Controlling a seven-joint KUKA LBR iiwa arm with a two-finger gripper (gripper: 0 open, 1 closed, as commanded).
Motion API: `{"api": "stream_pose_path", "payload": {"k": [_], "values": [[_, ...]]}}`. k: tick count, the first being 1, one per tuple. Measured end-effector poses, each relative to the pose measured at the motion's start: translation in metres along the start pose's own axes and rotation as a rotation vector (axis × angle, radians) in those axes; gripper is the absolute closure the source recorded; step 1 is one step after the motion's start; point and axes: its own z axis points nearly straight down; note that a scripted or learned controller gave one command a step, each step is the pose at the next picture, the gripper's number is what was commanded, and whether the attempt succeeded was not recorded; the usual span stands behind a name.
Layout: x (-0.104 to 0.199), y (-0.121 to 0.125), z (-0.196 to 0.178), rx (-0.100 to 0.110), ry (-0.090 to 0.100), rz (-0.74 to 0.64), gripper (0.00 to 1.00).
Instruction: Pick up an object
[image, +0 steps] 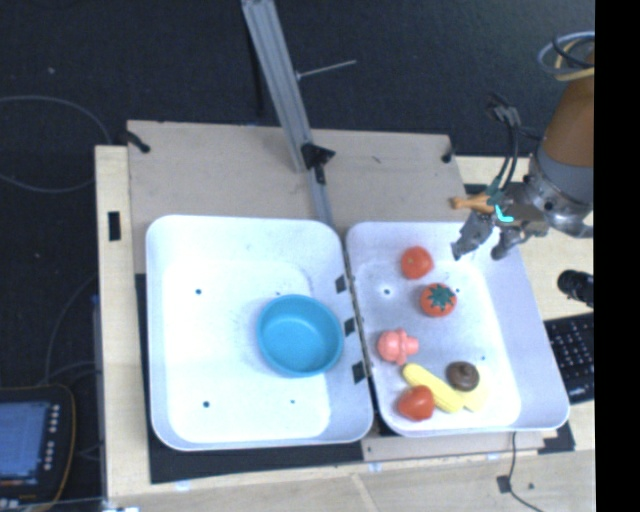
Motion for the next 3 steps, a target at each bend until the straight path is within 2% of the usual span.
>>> {"api": "stream_pose_path", "payload": {"k": [1, 3], "values": [[0.0, 0.001, -0.005, -0.008, -0.001, -0.001, 0.0], [0.013, 0.001, 0.097, 0.0, -0.001, 0.003, 0.0]]}}
